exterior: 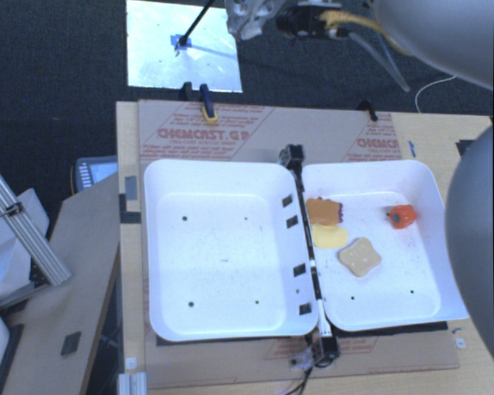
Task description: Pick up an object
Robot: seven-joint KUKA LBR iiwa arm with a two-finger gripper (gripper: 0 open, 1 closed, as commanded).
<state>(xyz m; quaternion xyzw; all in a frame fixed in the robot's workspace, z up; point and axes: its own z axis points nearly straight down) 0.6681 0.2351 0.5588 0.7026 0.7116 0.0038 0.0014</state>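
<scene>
Up at the top edge, past the far end of the bench, sits the metal two-finger gripper [248, 19], and honestly you can't tell its state from here. Well below it, in the right-hand shallow white plastic bin [432, 305], lie a flat tan toast-shaped piece [360, 257], a pale yellow flat disc [329, 237], an orange-and-purple block [324, 211] and a small orange-red round thing [400, 216]. The left white bin [154, 308] sits beside it.

Dark carpet floor [62, 69], wooden bench [85, 231]
</scene>
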